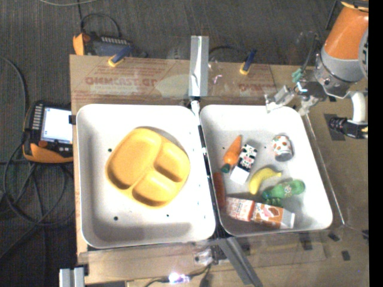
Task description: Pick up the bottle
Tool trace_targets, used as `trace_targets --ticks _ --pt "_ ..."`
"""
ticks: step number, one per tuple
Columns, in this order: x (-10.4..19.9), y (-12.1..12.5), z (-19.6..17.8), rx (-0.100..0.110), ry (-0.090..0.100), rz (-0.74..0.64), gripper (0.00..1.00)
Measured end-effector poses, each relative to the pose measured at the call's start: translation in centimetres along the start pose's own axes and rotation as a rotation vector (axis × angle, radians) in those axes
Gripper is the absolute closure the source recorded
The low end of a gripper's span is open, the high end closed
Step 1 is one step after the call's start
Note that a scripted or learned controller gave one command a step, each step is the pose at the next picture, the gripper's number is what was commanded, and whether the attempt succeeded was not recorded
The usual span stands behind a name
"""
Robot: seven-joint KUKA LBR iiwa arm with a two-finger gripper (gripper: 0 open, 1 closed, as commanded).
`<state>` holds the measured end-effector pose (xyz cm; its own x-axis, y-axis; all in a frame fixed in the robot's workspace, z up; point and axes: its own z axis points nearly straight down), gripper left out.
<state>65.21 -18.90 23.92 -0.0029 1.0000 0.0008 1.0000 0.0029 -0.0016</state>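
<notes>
**Arm Waited at the Bin's Far Corner, Bottle Lay Among Clutter**

The bench stood on dark grey carpet strewn with cables, its cardboard-brown top bearing two shallow white bins side by side.

Nearest the camera, along the front wall of the right-hand white bin point(323, 217), lay a flat orange-and-white juice carton point(260, 213) on its side. Just behind it and touching its upper edge rested the small green plastic bottle point(284, 190), tipped over with its neck pointing left, pressed against a yellow plastic banana point(262, 179). That crowding mattered: I judged a clean grasp would need the fingers to come down across the bottle's body, where the banana and carton left little room.

Further back sat a small black-and-white milk carton point(245, 158), leaning beside an orange toy carrot point(232, 151), and apart to the right a short printed can point(282, 147) lay on its side. A thin red stick point(219, 190) ran along the bin's left wall.

The left-hand white bin point(90, 178) held a yellow divided plastic plate point(149, 167), tilted slightly.

Farthest off, the two-finger gripper point(286, 95) hung over the right bin's back right corner, well apart from the bottle, beneath the arm's orange band. Its jaws appeared spread apart with nothing between them, which suited an approach not yet begun; the descent and closing remained to be done.
</notes>
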Motion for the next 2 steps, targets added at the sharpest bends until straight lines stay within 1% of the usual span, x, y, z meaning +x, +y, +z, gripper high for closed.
trace_targets --ticks 1,2 --pt "0.7 -1.1 -6.7 -0.001 -0.006 -0.127 0.00" --pt "-1.1 -8.1 3.8 0.002 -0.003 0.017 0.00"
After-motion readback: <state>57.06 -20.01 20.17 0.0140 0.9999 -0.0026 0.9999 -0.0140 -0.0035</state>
